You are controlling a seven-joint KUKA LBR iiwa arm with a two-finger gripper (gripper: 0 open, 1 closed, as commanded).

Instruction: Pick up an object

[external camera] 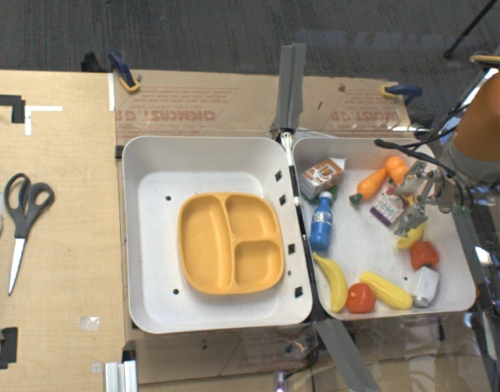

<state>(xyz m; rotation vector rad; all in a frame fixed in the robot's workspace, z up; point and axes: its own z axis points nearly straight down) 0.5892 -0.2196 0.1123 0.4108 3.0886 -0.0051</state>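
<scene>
The gripper (415, 207) hangs over the right bin (360, 233), reaching in from the right edge beneath the arm's orange band (483, 129); whether it is released or clenched I cannot tell, since the metal parts blur together at this slant, and nothing can be made out between them. Just beside it to the left lies a small purple-and-white packet (387, 208), touching or nearly touching the tool; directly below the tool a small yellow piece (411, 236) peeks out, partly hidden by it. Above and left of the gripper sit 2 orange toys: a round one (397, 170) and a carrot (369, 184) slanting down to the left; both are near the tool but apart from it. Below the gripper rests a red toy (424, 255), and under that a white-grey block (426, 287) against the bin's lower right corner. Well apart from the tool, along the bin's left side, are a small carton (322, 176), a blue bottle (321, 223) lying upright in the view, and a banana (332, 280); a red tomato (361, 298) and a corn cob (386, 291) lie along the lower wall. The left bin (148, 243) holds a yellow 3-part divided plate (231, 242); scissors (22, 219) lie on the bench at far left.
</scene>
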